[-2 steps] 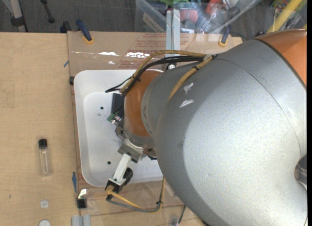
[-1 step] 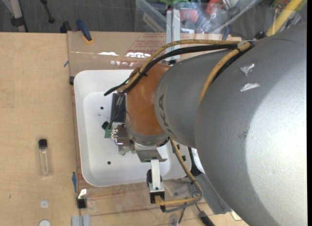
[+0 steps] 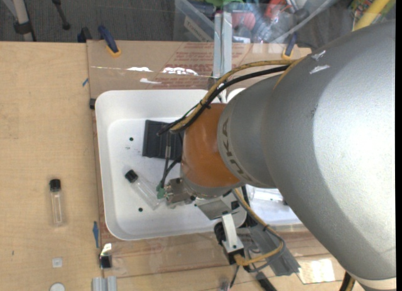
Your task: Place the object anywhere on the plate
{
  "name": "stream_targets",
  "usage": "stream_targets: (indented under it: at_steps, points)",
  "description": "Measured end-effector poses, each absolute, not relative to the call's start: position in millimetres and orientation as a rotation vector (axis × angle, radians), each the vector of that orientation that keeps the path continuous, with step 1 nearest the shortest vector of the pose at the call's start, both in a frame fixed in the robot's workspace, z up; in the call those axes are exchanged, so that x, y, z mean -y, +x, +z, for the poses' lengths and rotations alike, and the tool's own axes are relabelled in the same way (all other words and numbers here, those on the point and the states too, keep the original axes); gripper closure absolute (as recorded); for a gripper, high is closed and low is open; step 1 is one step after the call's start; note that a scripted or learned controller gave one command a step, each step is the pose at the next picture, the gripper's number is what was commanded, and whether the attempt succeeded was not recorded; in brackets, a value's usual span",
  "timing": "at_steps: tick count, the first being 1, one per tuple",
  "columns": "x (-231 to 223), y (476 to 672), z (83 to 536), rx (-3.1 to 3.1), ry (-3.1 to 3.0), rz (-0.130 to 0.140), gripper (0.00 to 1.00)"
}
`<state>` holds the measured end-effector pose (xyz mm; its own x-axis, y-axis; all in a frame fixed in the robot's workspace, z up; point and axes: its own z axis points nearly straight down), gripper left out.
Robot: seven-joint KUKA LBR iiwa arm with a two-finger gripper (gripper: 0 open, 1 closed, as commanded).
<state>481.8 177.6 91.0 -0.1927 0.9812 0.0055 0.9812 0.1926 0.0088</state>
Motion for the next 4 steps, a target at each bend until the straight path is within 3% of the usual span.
stream_targets:
  at_steps: [1, 2, 3, 4]
  points:
    - [-163, 515.2, 171, -1.992, 2.430, -0.002, 1.00]
    - [-214, 484.8, 103, -1.861, 2.531, -0.003, 1.00]
    - [-225, 593.8, 170, -2.264, 2.176, 0.001, 1.00]
    - [-148, 585.4, 90, -2.737, 1.533, 0.011, 1.00]
